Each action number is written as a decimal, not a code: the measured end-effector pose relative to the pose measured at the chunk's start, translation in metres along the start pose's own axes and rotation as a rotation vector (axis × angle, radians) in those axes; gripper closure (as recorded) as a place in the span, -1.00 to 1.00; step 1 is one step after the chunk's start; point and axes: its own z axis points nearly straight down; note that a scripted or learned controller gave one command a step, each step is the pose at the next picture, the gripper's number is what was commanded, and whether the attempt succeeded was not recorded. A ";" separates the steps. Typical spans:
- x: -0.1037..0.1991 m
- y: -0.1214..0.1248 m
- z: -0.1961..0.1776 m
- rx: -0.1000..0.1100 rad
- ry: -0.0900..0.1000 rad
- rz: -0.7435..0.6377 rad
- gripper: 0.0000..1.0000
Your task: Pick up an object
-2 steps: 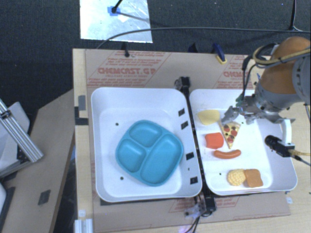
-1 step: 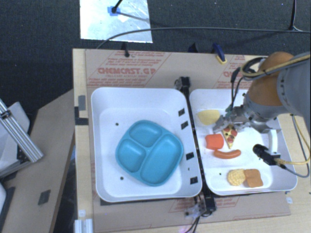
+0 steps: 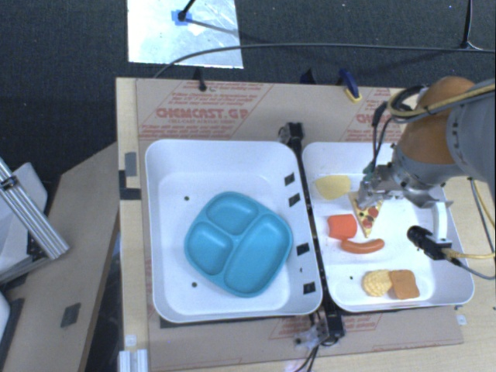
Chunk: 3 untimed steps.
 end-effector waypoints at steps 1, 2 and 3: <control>0.000 0.001 -0.044 -0.001 0.000 -0.003 1.00; 0.001 0.009 -0.089 -0.002 0.000 -0.004 1.00; -0.003 0.009 -0.153 -0.003 -0.001 -0.004 1.00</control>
